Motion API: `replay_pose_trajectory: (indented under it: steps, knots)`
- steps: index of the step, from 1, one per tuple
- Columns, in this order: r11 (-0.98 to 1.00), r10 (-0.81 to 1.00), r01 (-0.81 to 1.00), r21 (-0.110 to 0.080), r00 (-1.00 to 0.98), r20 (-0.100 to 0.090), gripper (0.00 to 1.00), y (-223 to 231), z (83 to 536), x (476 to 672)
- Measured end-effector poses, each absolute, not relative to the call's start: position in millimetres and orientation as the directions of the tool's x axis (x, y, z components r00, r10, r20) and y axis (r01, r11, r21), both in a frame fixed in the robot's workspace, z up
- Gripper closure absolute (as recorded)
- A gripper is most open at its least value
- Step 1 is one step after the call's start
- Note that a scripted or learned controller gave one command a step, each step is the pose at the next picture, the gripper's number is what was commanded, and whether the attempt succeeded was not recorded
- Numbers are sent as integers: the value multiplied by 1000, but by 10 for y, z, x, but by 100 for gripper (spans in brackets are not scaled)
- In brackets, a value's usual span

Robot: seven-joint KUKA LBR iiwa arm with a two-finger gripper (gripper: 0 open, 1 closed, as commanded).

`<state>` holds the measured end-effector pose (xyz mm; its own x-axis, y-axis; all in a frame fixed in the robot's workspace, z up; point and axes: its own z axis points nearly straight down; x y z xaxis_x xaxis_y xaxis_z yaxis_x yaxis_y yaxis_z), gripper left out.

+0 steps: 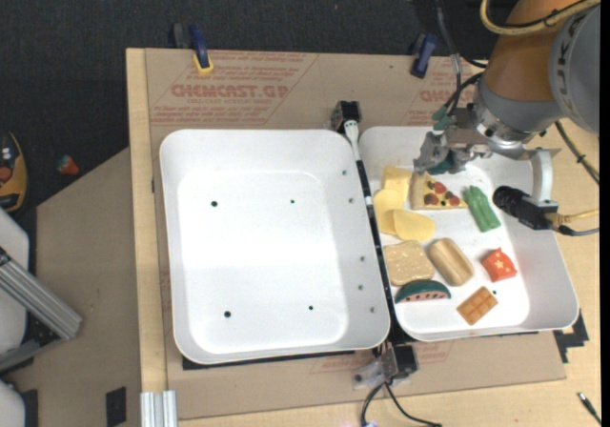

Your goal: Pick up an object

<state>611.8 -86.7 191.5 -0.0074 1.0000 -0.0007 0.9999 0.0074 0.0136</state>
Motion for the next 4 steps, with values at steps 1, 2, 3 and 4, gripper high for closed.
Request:
replay_pose_trajectory:
  steps: [1,2,3,4]
  knots:
    - [9,1000,1000,9,-9,0,100,-126,2156,6698]
    - [-3,1000,1000,11,3,-2,100,-535,3175,6427]
    - [6,1000,1000,-8,-6,2,100,248,2441,6305]
    - [-3,1000,1000,-7,3,0,100,-33,2175,5981]
